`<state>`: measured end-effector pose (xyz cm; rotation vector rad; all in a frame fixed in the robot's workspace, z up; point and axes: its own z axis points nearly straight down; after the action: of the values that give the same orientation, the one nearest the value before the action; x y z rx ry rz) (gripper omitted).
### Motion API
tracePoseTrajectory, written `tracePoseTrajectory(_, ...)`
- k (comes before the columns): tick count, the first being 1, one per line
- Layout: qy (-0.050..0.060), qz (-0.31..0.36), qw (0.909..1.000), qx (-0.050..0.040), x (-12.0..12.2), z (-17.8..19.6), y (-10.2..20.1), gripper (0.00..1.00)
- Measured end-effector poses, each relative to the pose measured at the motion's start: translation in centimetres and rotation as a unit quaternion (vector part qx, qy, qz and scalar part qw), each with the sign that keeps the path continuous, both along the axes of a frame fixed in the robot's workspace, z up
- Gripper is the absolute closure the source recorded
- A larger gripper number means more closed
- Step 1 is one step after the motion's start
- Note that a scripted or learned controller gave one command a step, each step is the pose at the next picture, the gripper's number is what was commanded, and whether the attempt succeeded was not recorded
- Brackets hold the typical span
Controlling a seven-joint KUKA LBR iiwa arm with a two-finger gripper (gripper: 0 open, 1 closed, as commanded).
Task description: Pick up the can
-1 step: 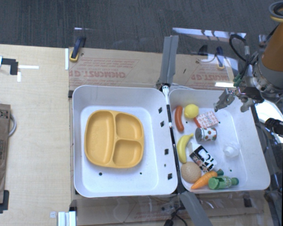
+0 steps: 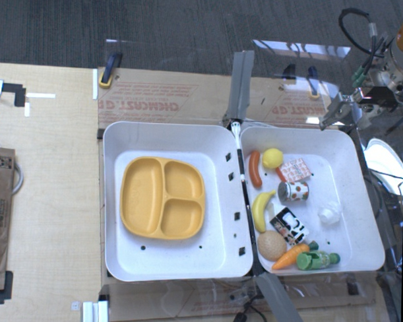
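Note:
The can (image 2: pixel 294 190) is small, with a red and white label, and lies on its side in the middle of the right bin (image 2: pixel 359 195). My gripper (image 2: pixel 340 110) hangs above the bin's far right corner, well apart from the can, up and to its right. Nothing shows in the gripper.
Around the can are a red-white packet (image 2: pixel 295 169), a lemon (image 2: pixel 273 157), a sausage (image 2: pixel 255 168), a banana (image 2: pixel 261 210), a black-white box (image 2: pixel 290 225), a carrot (image 2: pixel 292 256) and a green bottle (image 2: pixel 317 260). The left bin holds a yellow divided plate (image 2: pixel 163 196).

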<state>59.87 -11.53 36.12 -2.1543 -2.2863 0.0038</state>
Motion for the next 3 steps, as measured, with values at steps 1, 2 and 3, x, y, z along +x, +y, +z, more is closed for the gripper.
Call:
tracePoseTrajectory(1,0.001,0.001,1.0000,-0.0007,0.1,0.7,0.0,1.00)
tracePoseTrajectory(2,0.000,-0.005,1.0000,0.0001,-2.8,8.0,8.7,1.00)
tracePoseTrajectory(3,0.001,0.104,0.9946,0.0000,-9.5,8.0,15.9,1.00)
